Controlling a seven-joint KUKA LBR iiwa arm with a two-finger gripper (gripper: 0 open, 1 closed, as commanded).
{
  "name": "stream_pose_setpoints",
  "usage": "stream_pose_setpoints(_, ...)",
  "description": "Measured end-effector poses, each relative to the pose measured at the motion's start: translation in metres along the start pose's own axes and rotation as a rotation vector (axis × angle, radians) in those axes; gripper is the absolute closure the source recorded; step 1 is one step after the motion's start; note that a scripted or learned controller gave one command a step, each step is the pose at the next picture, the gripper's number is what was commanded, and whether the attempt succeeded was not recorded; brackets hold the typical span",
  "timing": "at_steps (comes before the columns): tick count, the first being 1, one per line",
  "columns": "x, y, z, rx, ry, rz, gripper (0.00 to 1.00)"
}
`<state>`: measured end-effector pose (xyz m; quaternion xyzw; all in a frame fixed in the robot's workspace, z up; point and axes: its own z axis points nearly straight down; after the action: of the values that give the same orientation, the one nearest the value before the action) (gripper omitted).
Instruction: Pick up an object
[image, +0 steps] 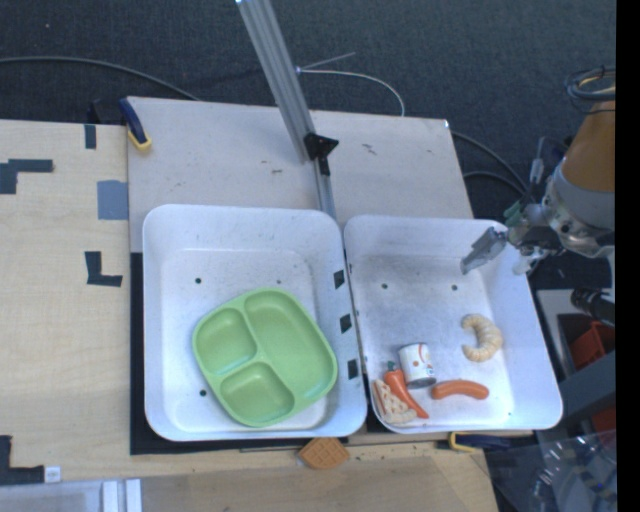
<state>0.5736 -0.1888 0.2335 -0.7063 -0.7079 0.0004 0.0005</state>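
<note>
My gripper (503, 254) hangs over the far right corner of the right bin (430, 250), open, with nothing between its fingers. One grey finger (482, 250) points down and left over the bin floor. Well in front of it, near the bin's front edge, lie a tan curved pastry (482, 337), a small white can with a red label (415, 362), a red-orange sausage (460, 390), an orange carrot (406, 391) and a waffle-like wedge (393, 407). The gripper touches none of them.
The left bin (170, 240) holds a green divided plate (264, 357). A brown cookie (322, 453) lies on the bench in front of the bins. A slanted metal pole (285, 80) rises behind them. A blue and yellow clamp (135, 122) sits at the far left.
</note>
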Motion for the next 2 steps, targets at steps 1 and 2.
stream_pose_setpoints(1, 0.000, 0.000, 0.000, 0.000, 0.000, 0.000, 0.00)
stream_pose_setpoints(2, -0.004, -0.002, 0.063, 0.007, 0.001, 0.002, 0.00)
